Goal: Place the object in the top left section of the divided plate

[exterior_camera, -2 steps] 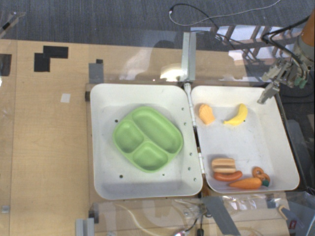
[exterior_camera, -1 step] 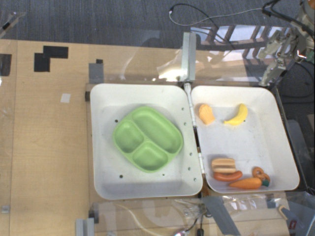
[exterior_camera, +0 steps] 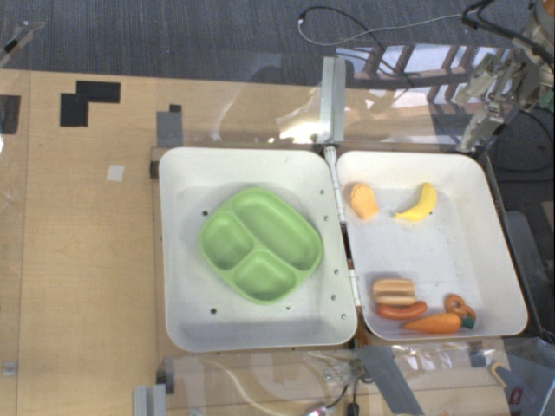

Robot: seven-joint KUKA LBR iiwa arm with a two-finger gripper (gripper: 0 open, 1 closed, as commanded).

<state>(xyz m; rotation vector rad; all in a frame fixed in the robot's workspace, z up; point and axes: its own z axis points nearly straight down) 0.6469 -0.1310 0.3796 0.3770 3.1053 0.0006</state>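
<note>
Above right, gripper (exterior_camera: 487, 102) beyond the right bin (exterior_camera: 486, 232), blurred among cables; opening and contents impossible to judge. Green divided plate (exterior_camera: 261, 244) in the left bin (exterior_camera: 182, 319), sections bare. Orange piece (exterior_camera: 364, 202), banana (exterior_camera: 418, 204), hot dog (exterior_camera: 397, 293), carrot (exterior_camera: 431, 323) lying in the right bin.

We see two white bins side by side on a wooden worktop (exterior_camera: 78, 258). The left bin (exterior_camera: 186, 319) and the right bin (exterior_camera: 486, 232) touch in the middle. Black squares (exterior_camera: 87, 100) sit on the wood at the far left. A black cable (exterior_camera: 347, 24) loops on the grey floor (exterior_camera: 173, 16).
</note>
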